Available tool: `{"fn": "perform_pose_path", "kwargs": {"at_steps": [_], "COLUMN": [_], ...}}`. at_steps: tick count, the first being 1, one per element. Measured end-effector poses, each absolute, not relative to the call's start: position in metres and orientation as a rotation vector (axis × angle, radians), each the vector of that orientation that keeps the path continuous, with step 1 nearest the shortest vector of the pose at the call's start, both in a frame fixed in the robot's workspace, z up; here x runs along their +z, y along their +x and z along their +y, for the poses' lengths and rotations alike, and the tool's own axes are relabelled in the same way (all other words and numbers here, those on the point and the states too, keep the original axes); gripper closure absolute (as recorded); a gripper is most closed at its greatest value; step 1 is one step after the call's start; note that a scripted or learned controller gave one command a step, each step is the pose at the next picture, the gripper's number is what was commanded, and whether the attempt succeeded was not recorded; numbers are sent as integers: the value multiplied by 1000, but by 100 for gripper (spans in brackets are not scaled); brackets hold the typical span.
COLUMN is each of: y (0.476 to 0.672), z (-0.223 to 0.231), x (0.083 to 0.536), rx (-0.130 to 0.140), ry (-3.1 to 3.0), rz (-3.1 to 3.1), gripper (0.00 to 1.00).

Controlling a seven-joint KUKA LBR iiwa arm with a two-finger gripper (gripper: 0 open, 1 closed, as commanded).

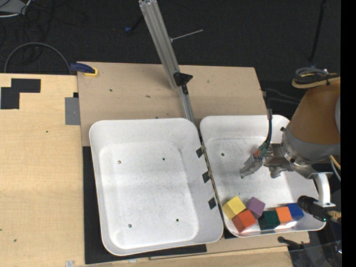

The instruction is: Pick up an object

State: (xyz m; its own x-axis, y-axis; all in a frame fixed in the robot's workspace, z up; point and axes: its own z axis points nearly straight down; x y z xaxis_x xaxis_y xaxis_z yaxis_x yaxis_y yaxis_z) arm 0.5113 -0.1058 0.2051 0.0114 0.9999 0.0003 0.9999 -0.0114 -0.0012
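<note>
From the camera view, the gripper (257,163) hangs over the middle of the right bin (233,128), fingers apart and clamped on nothing. The blocks — yellow (234,205), red (243,220), purple (256,206), green (270,219), orange (285,213), blue (296,211) — huddle along its near edge, probably nudged there, awkwardly tight for grasping.

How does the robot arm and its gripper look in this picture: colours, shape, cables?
The arm is thick and rounded, with an orange band above a grey wrist section. A thin dark cable runs down beside it. The gripper is small, grey metal, with slim fingers and a small red-green spot near its base.
</note>
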Motion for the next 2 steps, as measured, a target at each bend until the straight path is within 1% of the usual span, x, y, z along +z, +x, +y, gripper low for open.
{"fn": "perform_pose_path", "kwargs": {"at_steps": [1, 2], "y": [511, 568], "z": [-107, -33], "x": [215, 271], "rx": [1, -9], "ry": [-2238, -2214], "rz": [-2203, -2233], "gripper": [100, 100]}}
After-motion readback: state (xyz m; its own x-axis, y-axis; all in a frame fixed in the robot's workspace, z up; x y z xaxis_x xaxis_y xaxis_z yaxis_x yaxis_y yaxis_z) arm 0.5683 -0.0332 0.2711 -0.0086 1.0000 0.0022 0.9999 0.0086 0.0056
